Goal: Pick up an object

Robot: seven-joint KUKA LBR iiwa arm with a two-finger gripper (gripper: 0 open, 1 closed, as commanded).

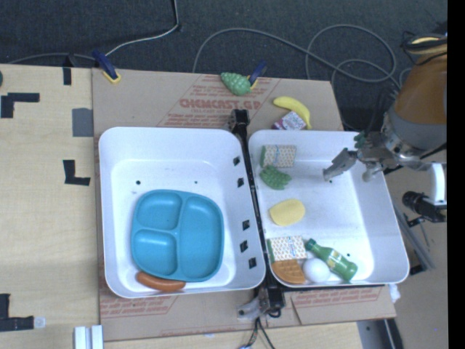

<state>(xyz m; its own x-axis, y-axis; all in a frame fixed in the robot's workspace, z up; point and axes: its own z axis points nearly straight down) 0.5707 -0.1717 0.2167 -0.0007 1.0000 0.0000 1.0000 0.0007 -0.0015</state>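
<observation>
Camera view: fingers above right bin

Red lettering "CHEMCAST" ran across the brown board beyond the bins, left of the gripper.

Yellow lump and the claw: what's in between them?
Just bare white bin floor lies between the yellow lump and the claw, seen from the overhead camera.
</observation>
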